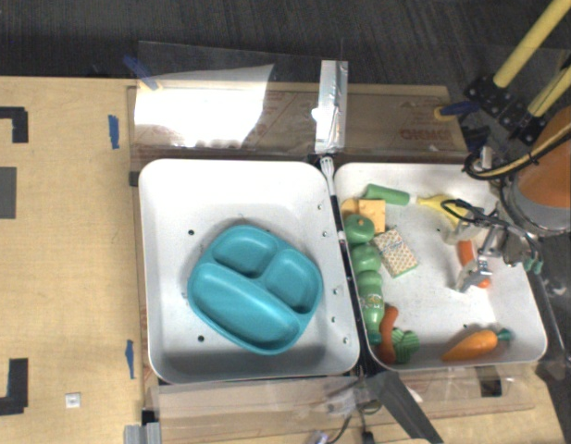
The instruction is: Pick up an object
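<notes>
The right bin (526, 314) holds several toy foods. There is a green piece (387, 193), a yellow banana (434, 203), an orange cracker square (369, 214), a speckled beige block (396, 252), a knobbly green pod (366, 274), a red-orange carrot (388, 327) and an orange carrot (471, 344) at the front. My gripper (476, 268) hangs low over the right part of this bin. A small red-orange piece (465, 251) shows right against its left side, with another bit of orange just below the tip. Whether that piece is gripped is hidden by the wrist.
The left bin (165, 202) carries a teal divided plate (256, 288). A clear plastic sheet (202, 109) and a silvery strip (330, 109) lie behind the bins. Yellow-sleeved cables (535, 35) run in at the top right. The arm's body covers the right bin's right wall.
</notes>
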{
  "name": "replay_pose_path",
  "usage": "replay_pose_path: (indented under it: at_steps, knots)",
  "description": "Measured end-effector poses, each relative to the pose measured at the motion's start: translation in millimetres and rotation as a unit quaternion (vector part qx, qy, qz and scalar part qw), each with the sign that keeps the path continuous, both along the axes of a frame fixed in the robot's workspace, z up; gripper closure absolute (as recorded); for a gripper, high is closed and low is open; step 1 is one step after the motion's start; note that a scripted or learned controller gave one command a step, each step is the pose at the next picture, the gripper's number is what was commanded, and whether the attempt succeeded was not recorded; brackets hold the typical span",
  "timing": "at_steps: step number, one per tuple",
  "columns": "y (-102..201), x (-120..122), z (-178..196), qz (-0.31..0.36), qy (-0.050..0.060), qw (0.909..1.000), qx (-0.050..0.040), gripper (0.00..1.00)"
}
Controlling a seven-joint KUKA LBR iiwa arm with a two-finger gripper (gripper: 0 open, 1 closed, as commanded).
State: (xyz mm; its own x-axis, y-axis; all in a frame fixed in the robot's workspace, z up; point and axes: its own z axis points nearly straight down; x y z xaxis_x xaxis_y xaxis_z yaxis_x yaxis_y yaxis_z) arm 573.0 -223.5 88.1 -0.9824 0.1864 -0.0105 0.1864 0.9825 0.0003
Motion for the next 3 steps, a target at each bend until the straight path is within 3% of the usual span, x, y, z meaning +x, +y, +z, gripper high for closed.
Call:
replay_pose_path:
  at_steps: [2, 3]
  knots:
    - [15.1, -21.6, 0.6, -0.113, 0.0, 0.9936, 0.0006, 0.0]
    - [21.8, -5.6, 0.5, -0.091, 0.0, 0.9959, -0.0006, 0.0]
